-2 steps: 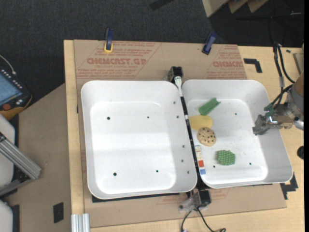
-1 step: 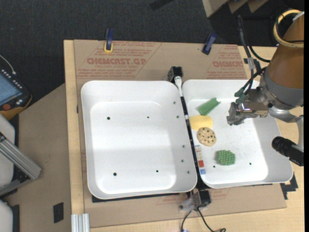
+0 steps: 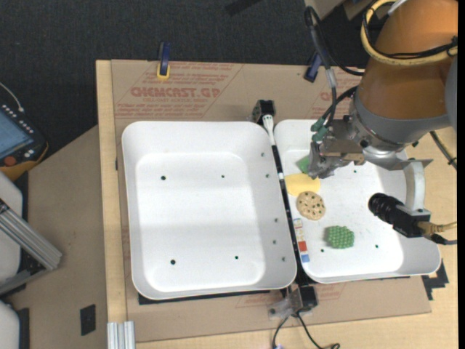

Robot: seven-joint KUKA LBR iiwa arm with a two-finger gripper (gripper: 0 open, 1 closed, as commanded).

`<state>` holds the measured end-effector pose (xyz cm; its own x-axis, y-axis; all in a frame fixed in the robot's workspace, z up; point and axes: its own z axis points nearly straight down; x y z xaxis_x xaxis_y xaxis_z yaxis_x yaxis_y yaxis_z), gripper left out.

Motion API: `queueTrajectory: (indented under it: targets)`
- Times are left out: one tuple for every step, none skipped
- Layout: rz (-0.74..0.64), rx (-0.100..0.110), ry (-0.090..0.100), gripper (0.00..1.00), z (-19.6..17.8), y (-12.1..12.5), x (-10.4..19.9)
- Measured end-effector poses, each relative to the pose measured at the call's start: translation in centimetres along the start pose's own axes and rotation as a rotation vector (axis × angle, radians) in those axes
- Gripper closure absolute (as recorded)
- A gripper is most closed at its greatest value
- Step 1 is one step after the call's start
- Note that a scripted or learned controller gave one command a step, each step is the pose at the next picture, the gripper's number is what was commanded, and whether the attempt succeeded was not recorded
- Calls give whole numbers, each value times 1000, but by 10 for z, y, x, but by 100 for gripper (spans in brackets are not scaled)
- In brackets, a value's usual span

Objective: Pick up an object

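The gripper (image 3: 317, 169) sits low in the right bin (image 3: 367, 266), near its inner wall, with its tip just at the upper edge of a yellow piece (image 3: 301, 185) on the bin floor. From this slanted view I cannot tell whether the gripper is wide or narrow, nor whether it touches the piece or hangs just above it. Nothing can be seen gripped, so I judge that the pick has not been made. The approach looks about done, and the closing, the grasp and the lift are what remain. The yellow piece, as the nearest thing, is the likely target. Just below it lies a brown speckled disc (image 3: 312, 206), and further toward the front of the bin, apart from both, sits a green knobbly lump (image 3: 339, 236). All three rest on the floor of the right bin. The arm (image 3: 403, 64) reaches in from the right, its orange band bulking high over the back of the bin and its grey wrist bent down and inward toward the dividing wall. The left bin (image 3: 145, 140) lies alongside, the two sharing a brown board (image 3: 189, 86).
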<state>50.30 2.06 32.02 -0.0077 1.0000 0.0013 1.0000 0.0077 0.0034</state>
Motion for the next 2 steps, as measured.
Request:
queueTrajectory:
  targets:
    - [16, 12, -3, 100, 75, -27, -68]
    - [1, -10, -1, 100, -16, 22, -22]
